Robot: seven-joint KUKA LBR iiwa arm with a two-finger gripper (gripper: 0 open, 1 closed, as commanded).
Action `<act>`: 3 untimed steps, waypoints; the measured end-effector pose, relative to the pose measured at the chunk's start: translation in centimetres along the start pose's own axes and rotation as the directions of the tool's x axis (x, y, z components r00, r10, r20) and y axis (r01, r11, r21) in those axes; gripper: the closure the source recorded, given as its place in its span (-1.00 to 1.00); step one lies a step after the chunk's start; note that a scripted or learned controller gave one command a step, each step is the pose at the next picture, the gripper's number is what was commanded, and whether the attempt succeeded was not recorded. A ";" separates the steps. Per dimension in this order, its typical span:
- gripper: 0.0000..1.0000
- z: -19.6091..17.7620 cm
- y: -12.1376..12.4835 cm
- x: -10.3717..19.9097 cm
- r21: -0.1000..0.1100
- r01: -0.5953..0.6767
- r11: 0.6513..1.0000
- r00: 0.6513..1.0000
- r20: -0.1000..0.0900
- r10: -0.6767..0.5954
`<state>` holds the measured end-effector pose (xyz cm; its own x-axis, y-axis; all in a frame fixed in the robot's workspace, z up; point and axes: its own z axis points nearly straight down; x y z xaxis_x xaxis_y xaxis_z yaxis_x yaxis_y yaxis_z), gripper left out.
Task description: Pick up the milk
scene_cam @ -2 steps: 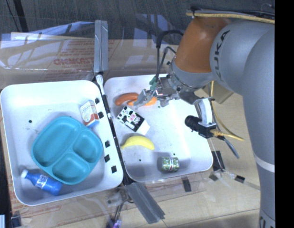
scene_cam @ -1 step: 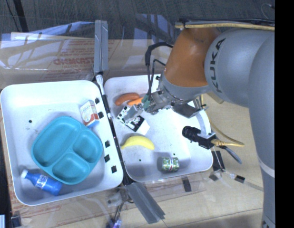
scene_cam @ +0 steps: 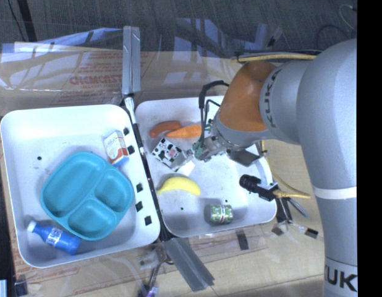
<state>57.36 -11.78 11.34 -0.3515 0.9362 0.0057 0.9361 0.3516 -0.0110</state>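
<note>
While the small black-and-white patterned carton (scene_cam: 168, 152), judged to be the milk, lies tilted on the floor of the right-hand white bin (scene_cam: 253, 218), the task stands incomplete. The carton is near that bin's left wall, just below the orange carrot-shaped piece (scene_cam: 186, 130) and above the yellow banana (scene_cam: 178, 185). The gripper (scene_cam: 201, 149) is low in the same bin, just to the right of the carton and close against it. Whether it is spread or closed cannot be told from this angle, and no grasp can be confirmed.

Judgement: the approach appears made; closing on the carton and lifting it clear are left to do.

A second small carton, white with a red label (scene_cam: 115, 146), lies in the left-hand white bin (scene_cam: 18, 166) beside the blue divided plastic tray (scene_cam: 86, 193); it could be mistaken for the target.
</note>
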 end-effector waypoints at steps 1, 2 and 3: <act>-1.00 -8.5 1.8 3.9 -0.004 -0.001 1.000 1.000 0.003 0.001; -1.00 -1.6 6.1 -0.1 -0.003 0.024 1.000 1.000 0.003 -0.024; 1.00 -2.1 6.1 0.0 0.004 0.028 1.000 1.000 0.000 -0.028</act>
<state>63.11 -9.66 13.42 -0.3773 0.9261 0.0057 0.9260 0.3773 -0.0146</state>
